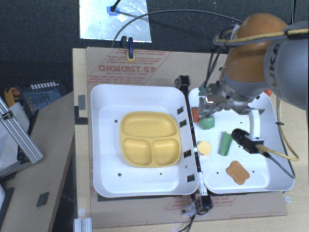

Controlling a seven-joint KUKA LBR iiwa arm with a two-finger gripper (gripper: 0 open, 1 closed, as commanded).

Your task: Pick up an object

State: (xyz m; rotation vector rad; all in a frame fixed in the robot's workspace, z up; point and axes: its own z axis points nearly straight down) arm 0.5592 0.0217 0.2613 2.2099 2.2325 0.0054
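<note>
**Operator:** Report tool status and target position.

**Arm:** My tool (pixel 208 111) is low over the upper left corner of the right bin (pixel 270 178), close above a green round piece (pixel 207 123) with a red piece (pixel 195 114) just beside it. Whether the tool is wide or narrow, I cannot tell; the wrist covers it. Nothing is visibly held.

**Operator:** List other contents.

**Arm:** A green stick (pixel 225 143), a pale yellow disc (pixel 204 148) and a brown biscuit shape (pixel 237 172) lie in the same bin. A yellow divided tray (pixel 149 138) sits in the left bin (pixel 104 178).

**Operator:** Failure risks?

**Arm:** In my judgement, the red and green pieces are close enough that closing could catch both, or push one aside. The bin wall nearby may obstruct one side of the tool.
</note>
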